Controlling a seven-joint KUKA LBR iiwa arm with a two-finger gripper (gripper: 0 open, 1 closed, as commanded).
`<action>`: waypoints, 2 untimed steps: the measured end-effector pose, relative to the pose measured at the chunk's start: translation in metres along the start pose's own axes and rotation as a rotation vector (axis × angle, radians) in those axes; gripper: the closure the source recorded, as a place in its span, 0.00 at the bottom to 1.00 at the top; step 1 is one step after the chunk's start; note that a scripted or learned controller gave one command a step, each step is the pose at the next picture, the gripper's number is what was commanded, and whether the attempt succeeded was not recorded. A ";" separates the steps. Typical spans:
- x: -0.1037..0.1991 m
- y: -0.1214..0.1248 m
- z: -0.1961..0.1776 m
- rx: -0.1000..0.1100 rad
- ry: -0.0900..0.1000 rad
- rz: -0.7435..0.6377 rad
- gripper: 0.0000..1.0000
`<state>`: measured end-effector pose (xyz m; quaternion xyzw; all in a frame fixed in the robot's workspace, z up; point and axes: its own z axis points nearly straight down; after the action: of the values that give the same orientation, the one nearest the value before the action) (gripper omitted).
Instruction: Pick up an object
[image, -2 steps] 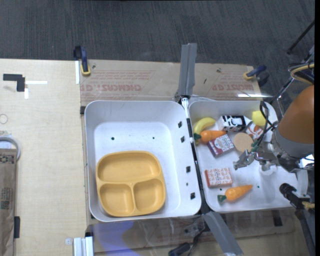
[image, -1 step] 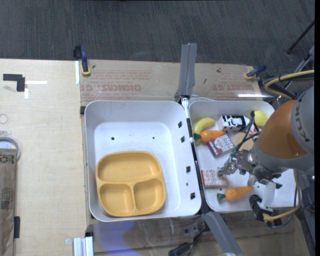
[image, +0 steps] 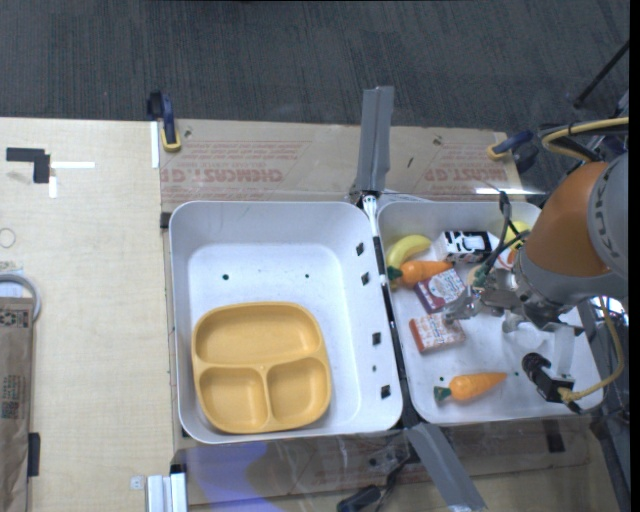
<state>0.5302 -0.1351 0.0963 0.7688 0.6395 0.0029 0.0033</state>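
We find the arm (image: 575, 235) entering from the right and bent down over the right bin (image: 500, 405), its orange band uppermost and the grey wrist below it. The gripper (image: 470, 305) sits low among a cluster of items in the upper middle of that bin, but the wrist and a tangle of cables overlap it, and we cannot tell whether it is spread or closed, nor whether anything is held. Directly at the gripper lie two small red-brown packets: the upper packet (image: 440, 288) is tilted, its long axis running from lower left to upper right, and the lower packet (image: 437, 332) lies just below it, its long axis near horizontal with a slight rise to the right. An upper carrot (image: 425, 270) rests just above the packets, long axis near horizontal, green end to the left beside a yellow banana (image: 407, 248) and the orange tip pointing right toward the gripper. A lower carrot (image: 472, 386) lies well apart near the front wall, long axis near horizontal, green end left, tip right. A black-and-white item (image: 466, 241) near the back wall is partly covered by cables and too small to identify. The left bin (image: 190, 300) holds a yellow divided plate (image: 262, 365) with three compartments, lying flat toward the front.
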 end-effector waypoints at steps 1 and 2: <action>0.028 0.056 0.001 0.003 -0.001 0.139 0.00; 0.047 0.089 0.001 0.002 -0.003 -0.157 0.00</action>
<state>0.6267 -0.1050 0.0964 0.7161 0.6980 0.0009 0.0040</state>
